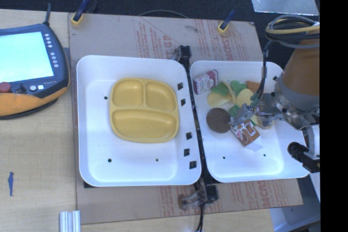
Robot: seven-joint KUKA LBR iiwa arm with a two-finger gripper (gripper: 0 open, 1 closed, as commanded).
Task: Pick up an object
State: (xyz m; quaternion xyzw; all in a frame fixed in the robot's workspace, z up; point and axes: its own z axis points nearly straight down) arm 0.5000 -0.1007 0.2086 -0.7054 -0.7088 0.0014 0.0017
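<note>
the end effector (251, 115) is hovering over the cluttered right bin (272, 168), just above a brown snack packet (246, 133); whether it is open or closed is unclear. a yellow divided plate (144, 110) is lying in the left bin (95, 165).

My arm (300, 76) shows a broad orange band, grey metal wrist parts, and a black cable with yellow trim.

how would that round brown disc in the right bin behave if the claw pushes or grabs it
The brown disc looks flat and lies face down on the right bin, so it would probably slide rather than roll. Its low profile may give the claw little edge to grip. It sits against the yellow piece and the brown packet, so a push would likely nudge them.
</note>
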